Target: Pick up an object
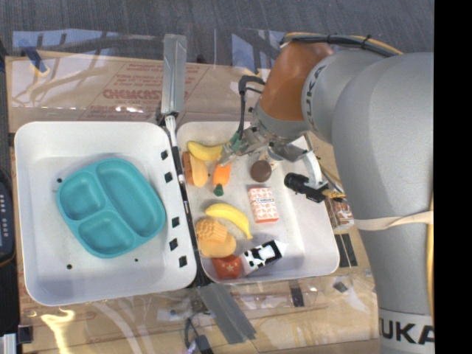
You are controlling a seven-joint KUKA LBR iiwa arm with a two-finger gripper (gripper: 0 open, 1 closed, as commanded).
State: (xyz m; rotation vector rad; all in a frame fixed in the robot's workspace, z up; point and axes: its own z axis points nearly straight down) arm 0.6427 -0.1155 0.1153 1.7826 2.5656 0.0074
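My gripper [234, 147] hangs low over the back of the right bin [313, 231], just above and right of an orange carrot [220, 175] and beside a yellow banana [203, 151]. I see nothing clearly held in it. A brown ball [259, 170] lies just to its right, under the wrist. Nearer the front lie a pink and orange box [263, 203], a second banana [228, 217], a yellow waffle-like piece [212, 237], a red tomato [227, 266] and a black and white cow toy [263, 254].
A teal divided plate [110, 206] lies in the left bin [44, 146]. A brown bun-like piece [195, 170] rests against the right bin's left wall. The big grey arm [369, 139] covers the bench's right side.
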